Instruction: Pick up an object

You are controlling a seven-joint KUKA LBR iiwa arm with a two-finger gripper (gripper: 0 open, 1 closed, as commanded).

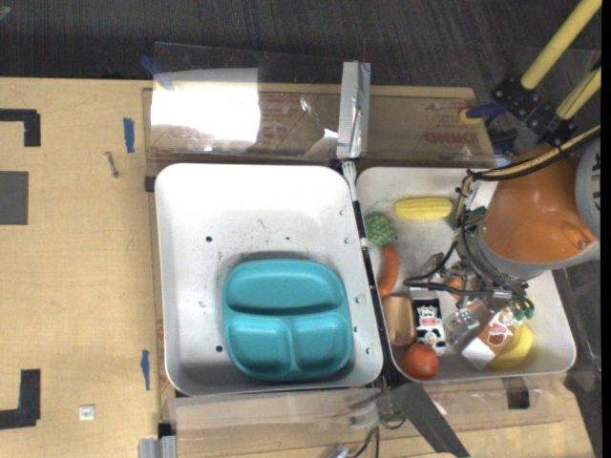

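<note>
My gripper (pixel 465 303) hangs low inside the right bin (pixel 563 346), under the orange wrist band (pixel 535 219), above a clutter of toy food. Right beside it lie a black-and-white patterned carton (pixel 428 319), a brown piece (pixel 399 321) and a white block (pixel 477 353) against a yellow banana (pixel 516 346). A red tomato (pixel 419 361) rests at the bin's front. An orange carrot-like piece (pixel 389 267), a green item (pixel 381 228) and a yellow corn cob (pixel 423 209) lie along the left and back. The arm hides whatever is directly under the gripper.
The left bin (pixel 191 208) holds a teal divided plate (pixel 285 319) near its front. A clear plastic divider (pixel 351 113) stands behind the bins. Yellow poles (pixel 568 31) and cables sit at the back right. Tan bench surface (pixel 67 284) lies to the left.
</note>
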